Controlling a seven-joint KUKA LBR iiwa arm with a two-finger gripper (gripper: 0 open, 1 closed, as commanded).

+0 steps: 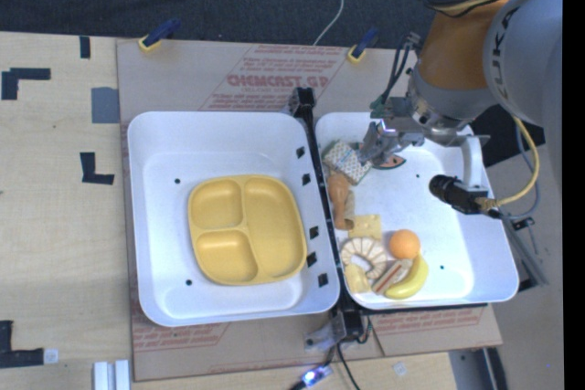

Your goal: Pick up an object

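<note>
At the near edge of the desk, the right bin (475, 283) has its toys bunched in the near-left corner: banana (409, 281), orange (404, 244), a ring-shaped pastry (362, 255) and a sandwich-like piece (393, 272), all touching or overlapping. A pale yellow cheese-like slab (366, 226) lies just behind them, then a tan bread-like piece (341, 199) runs along the bin's left wall.

Left bin (151, 196) carries a yellow divided plate (245, 228), roughly centred.

Further back, tool (377, 148) is low over the far-left part of the right bin, right beside a patterned packet (345, 161). A small orange-and-white item (395, 162) sits under or just beside the tool.

Tool state: can't tell how wide it stands, or whether it has anything in it. Finger ends merge with the packet and the wrist hardware from this angle.

Progress, my read: pick not confirmed. Likely target is the packet, which looks to be resting on the bin floor, not lifted. Left to do: close on it, lift clear.

Hard to make out: contact between tool and packet; identity of the small orange item; whether the packet leans on the bread piece. Arm (475, 32) is cut off at the right edge.
</note>
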